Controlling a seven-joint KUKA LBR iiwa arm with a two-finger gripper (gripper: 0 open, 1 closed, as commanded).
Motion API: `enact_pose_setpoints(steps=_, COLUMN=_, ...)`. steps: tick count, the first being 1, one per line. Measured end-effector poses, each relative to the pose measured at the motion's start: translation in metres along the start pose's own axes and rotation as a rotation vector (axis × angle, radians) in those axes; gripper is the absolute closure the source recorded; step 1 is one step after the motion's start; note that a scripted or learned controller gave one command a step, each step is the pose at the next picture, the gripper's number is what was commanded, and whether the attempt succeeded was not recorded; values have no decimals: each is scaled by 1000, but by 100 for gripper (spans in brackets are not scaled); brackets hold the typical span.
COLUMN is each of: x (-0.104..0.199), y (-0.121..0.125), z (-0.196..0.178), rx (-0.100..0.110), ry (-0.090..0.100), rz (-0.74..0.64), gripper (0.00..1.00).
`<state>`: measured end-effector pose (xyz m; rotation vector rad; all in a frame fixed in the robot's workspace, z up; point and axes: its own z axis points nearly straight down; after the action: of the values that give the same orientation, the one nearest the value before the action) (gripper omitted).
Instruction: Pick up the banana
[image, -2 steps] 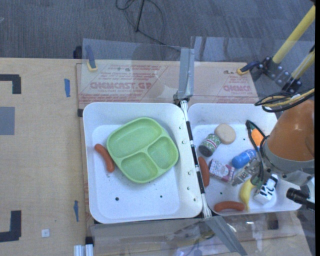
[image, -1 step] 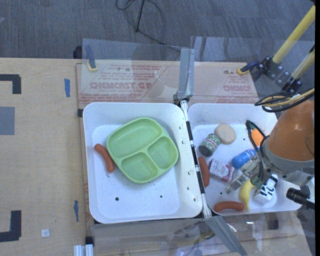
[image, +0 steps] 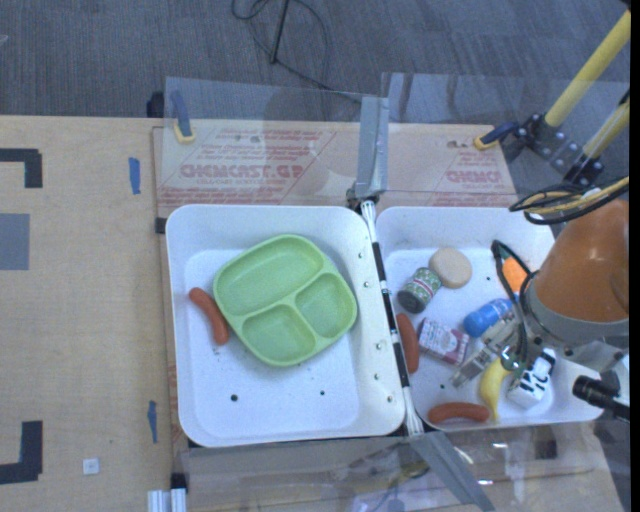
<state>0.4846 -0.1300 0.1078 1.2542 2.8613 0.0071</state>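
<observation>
Yellow banana (image: 491, 384) lies near the front edge of the right bin (image: 470, 215), long axis running front to back, directly under the gripper (image: 497, 358), whose grip on it I cannot tell.

**Colours noted at the bins**

Both bins (image: 200, 400) white. Divided plate (image: 285, 300) light green. Sausages (image: 209, 315) red-orange. Banana (image: 492, 383) yellow. Bottle (image: 487, 317) blue. Round bun (image: 451, 267) tan. Packet (image: 442, 340) pink-and-white. Bench (image: 80, 330) pale wood, blue tape marks. Arm (image: 590, 270) orange-banded, grey.
</observation>
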Motion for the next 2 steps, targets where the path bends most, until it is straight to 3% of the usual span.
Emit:
enact_pose_setpoints(steps=1, x=-14, y=-13, z=-23, rx=9, ry=9, rz=80, gripper=0)
enact_pose_setpoints(steps=2, x=-13, y=-18, z=22, rx=11, ry=10, rz=363, gripper=0)
